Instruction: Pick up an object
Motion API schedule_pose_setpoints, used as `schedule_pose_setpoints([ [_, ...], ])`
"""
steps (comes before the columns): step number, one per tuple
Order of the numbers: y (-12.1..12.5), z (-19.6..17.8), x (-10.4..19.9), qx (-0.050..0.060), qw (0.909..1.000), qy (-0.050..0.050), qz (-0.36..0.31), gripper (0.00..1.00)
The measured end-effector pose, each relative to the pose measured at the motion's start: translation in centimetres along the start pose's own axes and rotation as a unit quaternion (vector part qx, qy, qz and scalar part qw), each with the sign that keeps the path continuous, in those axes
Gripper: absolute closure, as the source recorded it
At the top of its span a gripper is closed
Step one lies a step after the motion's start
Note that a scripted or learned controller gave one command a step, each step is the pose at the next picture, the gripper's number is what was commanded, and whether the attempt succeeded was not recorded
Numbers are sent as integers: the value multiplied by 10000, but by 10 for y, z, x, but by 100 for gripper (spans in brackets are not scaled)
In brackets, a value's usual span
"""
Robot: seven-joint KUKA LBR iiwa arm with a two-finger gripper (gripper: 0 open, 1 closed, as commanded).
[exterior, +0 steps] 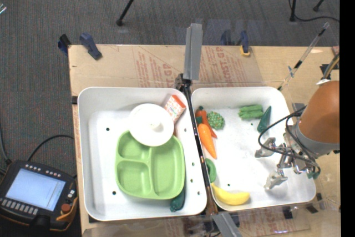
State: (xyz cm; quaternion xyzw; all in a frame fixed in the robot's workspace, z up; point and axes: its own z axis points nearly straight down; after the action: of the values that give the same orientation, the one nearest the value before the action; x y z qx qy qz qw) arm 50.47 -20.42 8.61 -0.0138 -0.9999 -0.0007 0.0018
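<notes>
Judging from how things lay, the task was at an early stage, and nothing had been picked up yet. The gripper (275,168) was seen low over the right bin (277,92), at its right side, under the grey arm with the orange band (326,114). Its fingers appeared to be spread apart, and nothing was seen between them. The toys in this bin were all resting on the floor: a banana (232,195) near the front wall, just left of the gripper, a carrot (206,139) and a small green broccoli-like piece (215,120) by the left wall, and green beans (250,111) at the back. The banana was the nearest candidate, in all likelihood. What was left was the whole grasp: to be lowered on one thing, closed, and lifted.

In the left bin a green divided tray (150,168) and a white plate (151,124) were lying untouched.
</notes>
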Motion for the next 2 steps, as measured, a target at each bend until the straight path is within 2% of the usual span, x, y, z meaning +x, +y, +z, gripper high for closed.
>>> schedule_pose_setpoints([
  [1, 0, -2, -46, 1, 9958, -29, -918, 0],
  [2, -6, -3, -107, 0, 9886, -35, -1504, 0],
])
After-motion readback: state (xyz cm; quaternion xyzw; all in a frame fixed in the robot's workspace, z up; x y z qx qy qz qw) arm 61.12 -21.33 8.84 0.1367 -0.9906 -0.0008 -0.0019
